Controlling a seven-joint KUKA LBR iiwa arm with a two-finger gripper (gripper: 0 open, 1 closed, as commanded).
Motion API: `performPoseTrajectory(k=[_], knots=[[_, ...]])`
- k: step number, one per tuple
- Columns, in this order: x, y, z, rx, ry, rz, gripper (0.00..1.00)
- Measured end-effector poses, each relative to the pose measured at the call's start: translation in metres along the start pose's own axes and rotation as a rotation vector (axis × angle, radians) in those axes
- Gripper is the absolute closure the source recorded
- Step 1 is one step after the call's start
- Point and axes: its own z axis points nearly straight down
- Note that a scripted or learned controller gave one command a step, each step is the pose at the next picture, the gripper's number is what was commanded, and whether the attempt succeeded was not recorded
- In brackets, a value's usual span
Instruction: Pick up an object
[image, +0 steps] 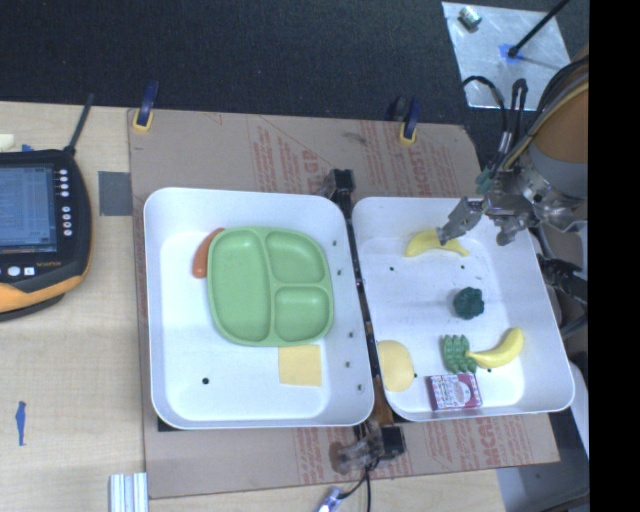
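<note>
Your gripper (453, 232) hangs over the far part of the right bin (530, 300), its fingertips down at the right end of the small yellow banana piece (432, 243), touching it or just above it. From this angle you cannot tell whether the fingers are spread or pressed together, or whether any part of that piece sits between them.

Nearer the camera from the tool lies a dark green broccoli piece (468, 301), apart from the fingertips. Nearer still lies a whole yellow banana (500, 349), its left end touching a light green ridged toy (456, 353). Just in front of these sits a small pink-and-white carton (452, 392) at the bin's near wall, and left of the carton a pale yellow lemon-shaped piece (396, 364) rests against the bin's left side.

Well to the tool's left, the left bin (170, 330) holds a green divided plate (270, 285), with an orange-red piece (203, 254) partly tucked under its left edge and a flat yellow cheese square (300, 365) touching its near edge. Farther left, on the bench, sits a control pendant (40, 235).
</note>
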Motion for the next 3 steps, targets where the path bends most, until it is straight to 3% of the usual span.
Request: performPoseTrajectory(k=[1,2,3], knots=[[-0.051,-0.036,0.079,0.002,-0.002,0.001,0.00],[-0.061,-0.039,0.155,0.002,0.000,-0.001,0.00],[-0.062,-0.038,0.144,0.002,-0.003,-0.005,1.00]])
